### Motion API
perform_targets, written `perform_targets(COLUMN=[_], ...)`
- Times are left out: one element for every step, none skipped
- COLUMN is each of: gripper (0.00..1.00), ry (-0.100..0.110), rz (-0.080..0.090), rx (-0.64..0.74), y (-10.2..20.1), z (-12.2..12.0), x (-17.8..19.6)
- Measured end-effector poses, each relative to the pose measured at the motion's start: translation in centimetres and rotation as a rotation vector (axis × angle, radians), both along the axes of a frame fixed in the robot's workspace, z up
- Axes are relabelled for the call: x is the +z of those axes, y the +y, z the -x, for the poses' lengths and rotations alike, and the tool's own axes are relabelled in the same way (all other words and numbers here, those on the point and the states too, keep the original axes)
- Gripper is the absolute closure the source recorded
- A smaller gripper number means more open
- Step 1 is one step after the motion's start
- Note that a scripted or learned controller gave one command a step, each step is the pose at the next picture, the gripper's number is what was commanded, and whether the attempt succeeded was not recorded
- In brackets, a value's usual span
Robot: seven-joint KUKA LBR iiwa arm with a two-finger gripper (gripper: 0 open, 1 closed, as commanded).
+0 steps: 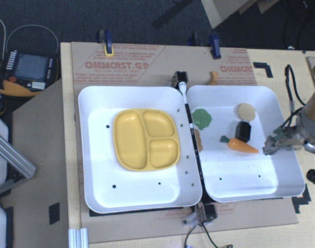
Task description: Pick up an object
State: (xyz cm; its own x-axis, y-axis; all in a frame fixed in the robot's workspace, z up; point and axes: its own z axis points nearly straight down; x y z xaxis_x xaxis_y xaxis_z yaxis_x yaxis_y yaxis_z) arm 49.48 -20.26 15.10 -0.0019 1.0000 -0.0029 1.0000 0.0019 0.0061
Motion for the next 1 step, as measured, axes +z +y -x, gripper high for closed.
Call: perform_targets(gripper=[1.0], ry=[-0.002], rz=[0.001], rx=[0.0], y=[0.2], z=[-0.17], x=[6.37])
